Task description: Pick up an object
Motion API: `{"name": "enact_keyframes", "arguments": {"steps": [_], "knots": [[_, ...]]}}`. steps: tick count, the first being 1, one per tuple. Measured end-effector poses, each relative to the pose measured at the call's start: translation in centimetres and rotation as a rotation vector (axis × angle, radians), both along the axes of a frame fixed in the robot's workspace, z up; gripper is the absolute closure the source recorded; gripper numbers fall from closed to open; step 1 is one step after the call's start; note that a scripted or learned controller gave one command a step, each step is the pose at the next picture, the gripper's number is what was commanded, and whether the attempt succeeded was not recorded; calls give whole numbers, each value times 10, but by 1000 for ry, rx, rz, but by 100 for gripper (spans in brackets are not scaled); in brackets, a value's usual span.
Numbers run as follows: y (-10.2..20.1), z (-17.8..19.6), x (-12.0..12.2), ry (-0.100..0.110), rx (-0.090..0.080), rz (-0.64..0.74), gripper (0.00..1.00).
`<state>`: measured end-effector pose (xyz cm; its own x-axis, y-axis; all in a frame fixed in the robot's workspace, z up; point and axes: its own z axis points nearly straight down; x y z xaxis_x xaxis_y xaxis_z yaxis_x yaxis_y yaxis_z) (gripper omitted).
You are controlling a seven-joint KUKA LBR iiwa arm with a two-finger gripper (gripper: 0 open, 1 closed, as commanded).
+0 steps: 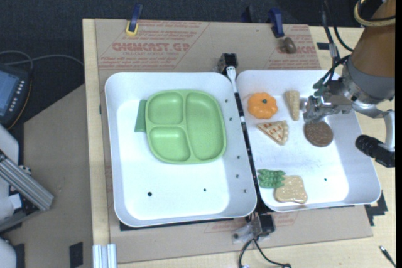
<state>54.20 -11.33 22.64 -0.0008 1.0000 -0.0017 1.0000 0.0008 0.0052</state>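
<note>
The right bin holds several toy foods: an orange pumpkin, a pale wedge, a pizza slice, a brown round cookie, a green pea pod and a tan toast piece. My gripper hangs over the bin's upper right part, just above the brown cookie and to the right of the pale wedge. Nothing shows between its fingers.
The left bin carries a green divided plate. A black bracket sits at the top where the bins meet. Blue clamps hold the cardboard at the back. The arm's black part overhangs the right bin's right edge.
</note>
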Motion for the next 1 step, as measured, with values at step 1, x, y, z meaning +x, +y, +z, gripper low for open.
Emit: {"name": "enact_keyframes", "arguments": {"steps": [1], "knots": [[37, 9, -34, 8, 4, 3, 100]]}}
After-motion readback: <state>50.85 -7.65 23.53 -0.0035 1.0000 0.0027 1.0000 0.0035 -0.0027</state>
